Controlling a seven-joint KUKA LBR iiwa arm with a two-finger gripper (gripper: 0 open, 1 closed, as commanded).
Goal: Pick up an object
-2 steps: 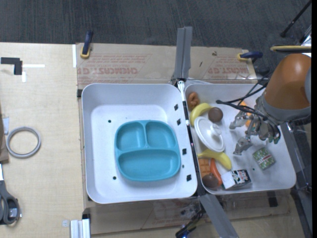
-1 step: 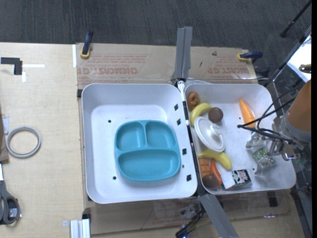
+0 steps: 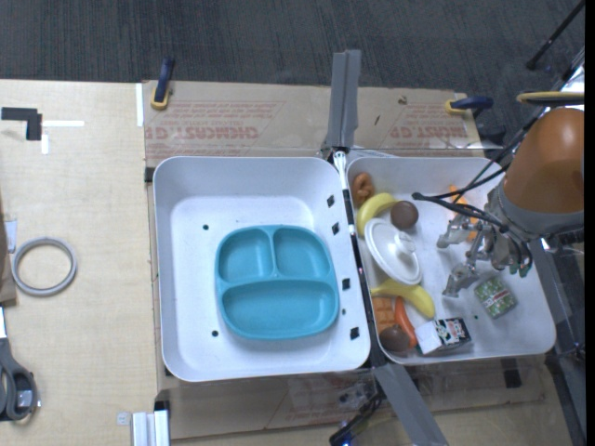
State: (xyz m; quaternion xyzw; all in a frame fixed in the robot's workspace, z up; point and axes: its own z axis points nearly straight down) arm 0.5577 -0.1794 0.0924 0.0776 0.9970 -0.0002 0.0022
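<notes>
Camera view: the gripper (image 3: 462, 260) hangs low in the right bin (image 3: 530, 337), fingers spread, nothing between them. Pick not yet made; closing on a thing and lifting it are both left, by my read.

Likeliest target is the green packet (image 3: 495, 297), just right of the gripper and apart from it. Left of the gripper: white lid (image 3: 393, 252), with a brown ball (image 3: 403, 216) and banana (image 3: 372, 209) above it, and a second banana (image 3: 409, 295) below. A small box (image 3: 444, 334) lies below the gripper.

Left bin (image 3: 177, 277) holds a blue tray (image 3: 276, 282), well clear. Crowding around the lid could hamper a grasp there.
</notes>
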